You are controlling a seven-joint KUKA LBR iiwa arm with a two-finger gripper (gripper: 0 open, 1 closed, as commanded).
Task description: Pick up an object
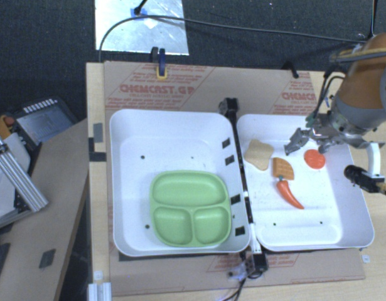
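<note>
Plainly, the things to pick from all lie in the right bin (353, 231): a pale bread slice (259, 153) at its left side, a small tan piece (282, 168) just beside it, an orange carrot (290, 193) touching that piece on its near side, and a flat red tomato slice (315, 159) to the right. They look like light, stiff plastic play food, smooth and likely to slip or skid on the bin's slick white floor. The carrot should take a pinch across its thick middle; the flat slices offer little but their edges. The hand (309, 140) hangs over the far part of this bin, near the tomato slice, its fingers spread and holding nothing. The left bin (127, 137) carries a green divided plate (189, 207). Both bins sit on a brown board (180, 86) on the counter, with cables and clamps about the edges, so there is room enough inside the right bin.
</note>
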